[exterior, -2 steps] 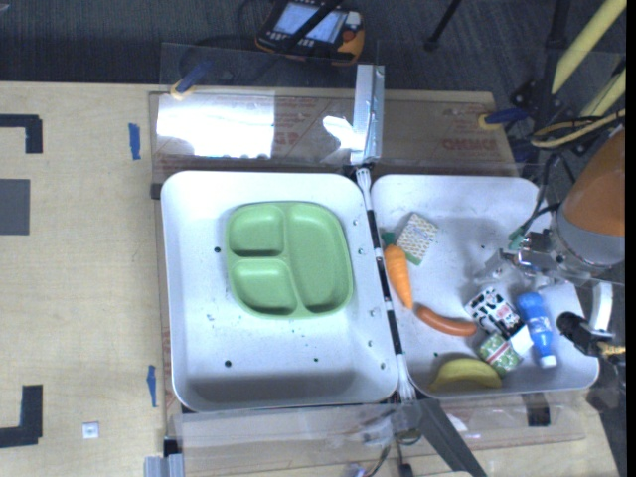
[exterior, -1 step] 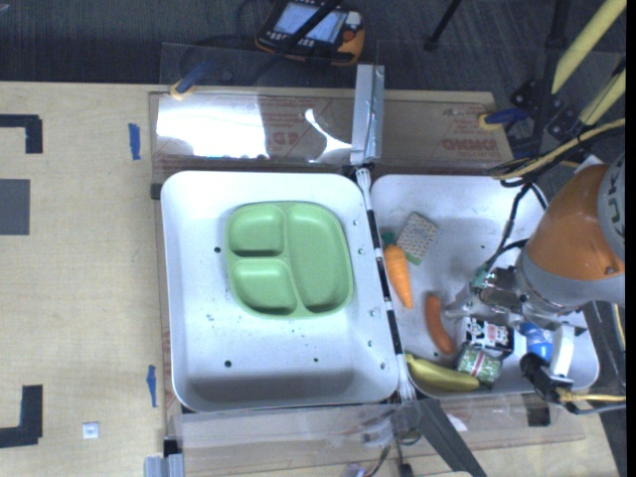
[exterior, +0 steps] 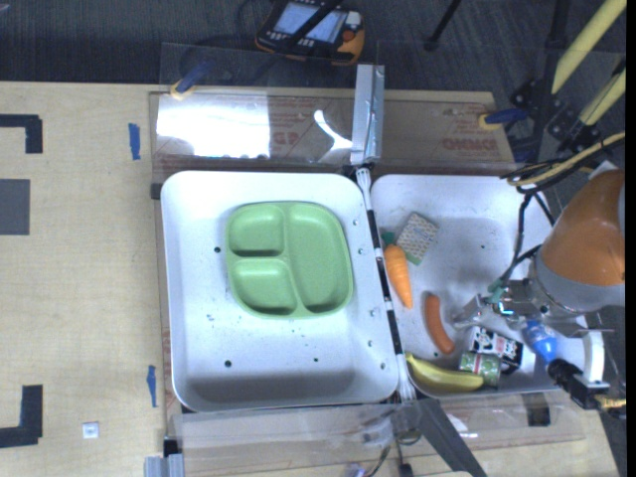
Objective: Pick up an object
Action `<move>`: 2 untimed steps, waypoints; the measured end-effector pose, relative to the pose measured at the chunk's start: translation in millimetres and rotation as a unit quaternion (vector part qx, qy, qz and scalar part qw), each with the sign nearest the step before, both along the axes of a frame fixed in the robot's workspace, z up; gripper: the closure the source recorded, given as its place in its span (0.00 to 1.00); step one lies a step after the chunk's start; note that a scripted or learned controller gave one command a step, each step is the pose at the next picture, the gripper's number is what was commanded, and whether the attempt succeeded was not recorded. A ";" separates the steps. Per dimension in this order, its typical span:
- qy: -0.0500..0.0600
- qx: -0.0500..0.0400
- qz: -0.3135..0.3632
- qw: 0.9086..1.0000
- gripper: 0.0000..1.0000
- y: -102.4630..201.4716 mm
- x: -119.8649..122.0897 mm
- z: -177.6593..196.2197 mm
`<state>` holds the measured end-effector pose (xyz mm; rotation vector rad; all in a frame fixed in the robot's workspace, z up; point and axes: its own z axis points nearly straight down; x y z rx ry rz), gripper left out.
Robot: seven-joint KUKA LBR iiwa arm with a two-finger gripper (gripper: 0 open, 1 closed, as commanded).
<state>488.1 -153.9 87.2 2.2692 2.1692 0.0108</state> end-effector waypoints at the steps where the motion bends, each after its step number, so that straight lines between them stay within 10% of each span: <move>1: -0.001 -0.001 -0.034 0.999 0.00 61.7 -6.0 0.4; 2: -0.002 -0.002 -0.035 0.999 1.00 60.5 -5.1 10.5</move>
